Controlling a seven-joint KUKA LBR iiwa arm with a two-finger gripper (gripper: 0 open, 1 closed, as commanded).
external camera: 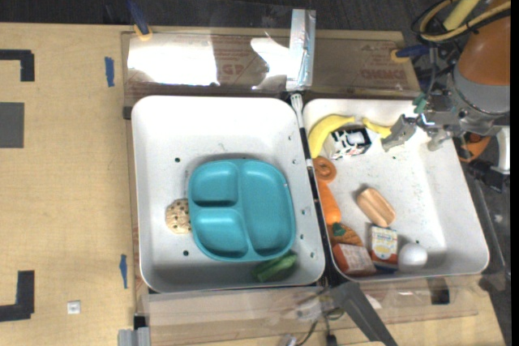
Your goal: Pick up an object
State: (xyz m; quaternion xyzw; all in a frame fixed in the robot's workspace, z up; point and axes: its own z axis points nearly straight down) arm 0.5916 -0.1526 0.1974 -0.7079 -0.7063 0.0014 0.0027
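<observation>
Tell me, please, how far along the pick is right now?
Done: nothing lifted yet. In hand: the claw hangs open over the right bin, just right of the banana, holding nothing. Left: closing on an object and raising it.

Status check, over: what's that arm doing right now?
Gripper open, above right bin's top edge. Nothing held. Banana nearest, small black-and-white toy resting against it.

we see two bins side by side; in the left bin (154,126) a divided plate (241,208), a cookie (178,215) touching its left edge; in the right bin (442,198) a banana (324,130) at the rear left corner, a carrot (329,202) along the left wall, an egg (413,256) near the front.
</observation>
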